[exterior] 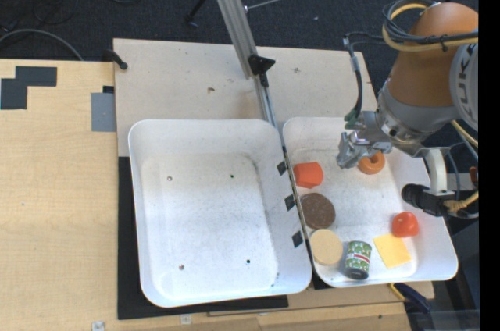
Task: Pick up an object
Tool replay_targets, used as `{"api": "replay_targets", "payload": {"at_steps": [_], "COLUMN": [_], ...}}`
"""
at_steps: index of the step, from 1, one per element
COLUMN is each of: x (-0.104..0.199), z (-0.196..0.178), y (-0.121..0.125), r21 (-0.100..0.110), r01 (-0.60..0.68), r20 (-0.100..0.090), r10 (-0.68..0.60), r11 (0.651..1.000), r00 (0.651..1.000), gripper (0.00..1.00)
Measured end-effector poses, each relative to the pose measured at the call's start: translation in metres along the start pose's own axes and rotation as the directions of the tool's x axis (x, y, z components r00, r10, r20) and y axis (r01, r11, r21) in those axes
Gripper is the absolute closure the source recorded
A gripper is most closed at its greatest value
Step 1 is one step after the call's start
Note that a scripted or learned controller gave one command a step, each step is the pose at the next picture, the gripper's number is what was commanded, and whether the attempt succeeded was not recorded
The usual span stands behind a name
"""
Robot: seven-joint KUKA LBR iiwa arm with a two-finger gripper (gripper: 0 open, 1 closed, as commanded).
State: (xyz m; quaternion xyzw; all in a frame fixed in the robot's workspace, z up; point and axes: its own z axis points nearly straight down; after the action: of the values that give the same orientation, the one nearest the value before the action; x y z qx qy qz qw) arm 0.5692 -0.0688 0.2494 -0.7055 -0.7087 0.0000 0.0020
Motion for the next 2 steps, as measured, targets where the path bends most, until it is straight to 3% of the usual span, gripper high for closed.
{"api": "replay_targets", "payload": {"at_steps": [2], "x": [0.098], "z": [-0.004], "y": [0.021], "r21": [-0.001], "r01": [-0.001], "r20": [0.002], "r10": [0.001], "r11": [1.0], "r00": [1.0], "gripper": [1.0]}}
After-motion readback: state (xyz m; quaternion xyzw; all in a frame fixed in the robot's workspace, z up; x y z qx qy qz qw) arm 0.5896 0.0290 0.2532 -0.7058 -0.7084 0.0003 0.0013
